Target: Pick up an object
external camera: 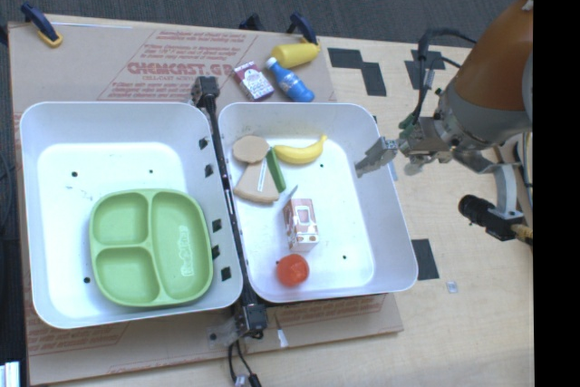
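Banana (300, 151) lay nearest the gripper (373, 158), just to its left in the camera view, inside the right bin (385, 222). Its long axis ran roughly left to right with a slight upward curl at the right tip, so it pointed almost at the tool. The gripper hung over the bin's right rim, and whether it was spread or closed could not be told from this slant; nothing appeared between its tips.

The right bin also held two tan slices (253, 168), possibly bread, with a green stick (275, 170) lying across them, a small carton (302, 225) near the middle, and a red tomato (292, 270) toward the near wall. The left bin (54, 140) held a green divided tray (150, 246), with nothing in its compartments.
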